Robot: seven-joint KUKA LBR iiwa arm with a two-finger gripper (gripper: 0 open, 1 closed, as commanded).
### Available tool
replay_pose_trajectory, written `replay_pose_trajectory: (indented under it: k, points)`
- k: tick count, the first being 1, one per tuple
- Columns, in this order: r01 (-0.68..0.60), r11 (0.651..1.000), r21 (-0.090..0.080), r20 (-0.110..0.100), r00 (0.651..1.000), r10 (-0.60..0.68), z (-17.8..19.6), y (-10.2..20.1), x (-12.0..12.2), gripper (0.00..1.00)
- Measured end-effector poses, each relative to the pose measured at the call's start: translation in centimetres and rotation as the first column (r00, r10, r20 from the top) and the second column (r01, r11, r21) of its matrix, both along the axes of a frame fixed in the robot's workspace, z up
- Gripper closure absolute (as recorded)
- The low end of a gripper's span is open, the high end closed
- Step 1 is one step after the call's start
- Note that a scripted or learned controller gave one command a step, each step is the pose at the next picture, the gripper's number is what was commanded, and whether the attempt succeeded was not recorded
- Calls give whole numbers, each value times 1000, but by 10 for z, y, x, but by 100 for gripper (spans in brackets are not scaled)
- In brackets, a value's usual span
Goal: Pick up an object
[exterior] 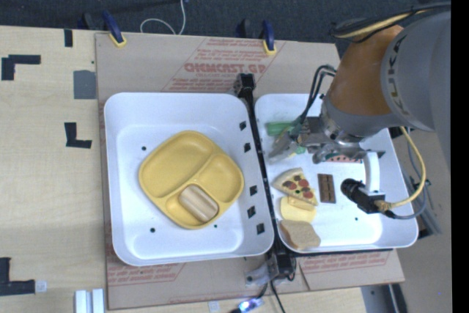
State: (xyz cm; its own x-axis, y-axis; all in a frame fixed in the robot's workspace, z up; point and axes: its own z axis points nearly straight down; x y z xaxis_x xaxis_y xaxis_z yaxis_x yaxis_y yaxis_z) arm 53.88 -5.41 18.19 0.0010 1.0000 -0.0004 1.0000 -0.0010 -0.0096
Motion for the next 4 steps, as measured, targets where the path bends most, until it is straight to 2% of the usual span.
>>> replay_pose_trajectory:
  k: [1, 2, 4]
  points:
    - [-2, 1000, 0, 9, 1000, 2, -79, -43, 5, 0]
    - [-2, 1000, 0, 11, 1000, 2, -97, -44, -21, 0]
    - [-2, 1000, 1, 8, 1000, 2, -97, -51, 1, 0]
